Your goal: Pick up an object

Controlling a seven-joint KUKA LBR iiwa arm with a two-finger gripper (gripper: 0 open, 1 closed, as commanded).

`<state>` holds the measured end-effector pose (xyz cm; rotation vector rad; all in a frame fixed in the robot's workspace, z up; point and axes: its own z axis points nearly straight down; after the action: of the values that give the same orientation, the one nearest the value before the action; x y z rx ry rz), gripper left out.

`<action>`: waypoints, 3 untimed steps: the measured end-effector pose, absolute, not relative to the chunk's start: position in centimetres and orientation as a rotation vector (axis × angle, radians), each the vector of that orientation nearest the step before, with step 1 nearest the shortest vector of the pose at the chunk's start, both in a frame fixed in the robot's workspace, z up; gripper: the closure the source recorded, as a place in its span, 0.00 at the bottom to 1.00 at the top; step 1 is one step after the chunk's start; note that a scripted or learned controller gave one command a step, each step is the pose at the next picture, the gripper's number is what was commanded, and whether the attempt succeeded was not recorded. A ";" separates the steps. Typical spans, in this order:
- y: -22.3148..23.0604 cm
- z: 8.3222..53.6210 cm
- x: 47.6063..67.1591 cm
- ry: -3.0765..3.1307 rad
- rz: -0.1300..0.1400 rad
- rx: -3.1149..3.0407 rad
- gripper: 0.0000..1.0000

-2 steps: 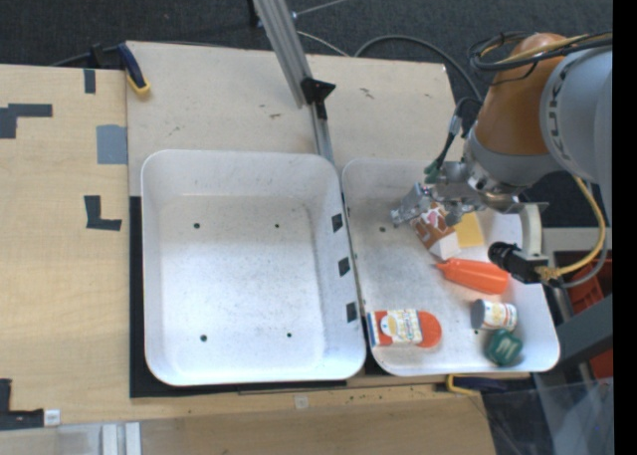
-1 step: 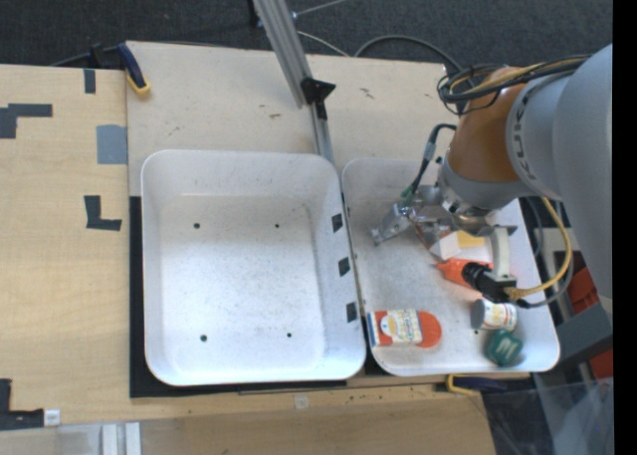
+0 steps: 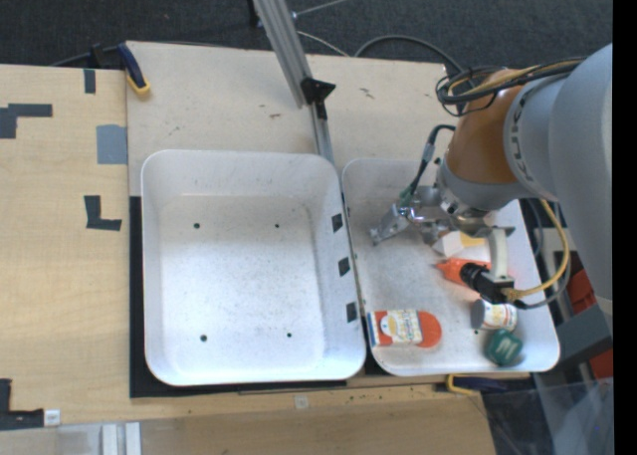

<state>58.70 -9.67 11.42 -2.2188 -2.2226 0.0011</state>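
Note:
My gripper [image 3: 398,221] hangs low over the middle of the right bin [image 3: 383,184], its metal fingers pointing left with nothing seen between them. Just right of it, under the wrist, lie a pale block [image 3: 465,242] and an orange carrot-like piece [image 3: 461,270]. A red and white packet [image 3: 406,328] rests at the bin's front left. A small jar with a pale label [image 3: 498,318] and a green object [image 3: 503,347] sit in the front right corner.
The left bin [image 3: 239,169] stands beside the right one, with black clips along the shared wall. A slanted metal rail [image 3: 284,30] reaches down from the top to the bins' back edge. Cables loop behind the arm at right.

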 end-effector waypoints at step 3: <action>-10.4 22.1 59.1 -2.225 -0.003 -2.222 1.00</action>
<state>59.15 -10.39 22.08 -2.2220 -2.2250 -0.0030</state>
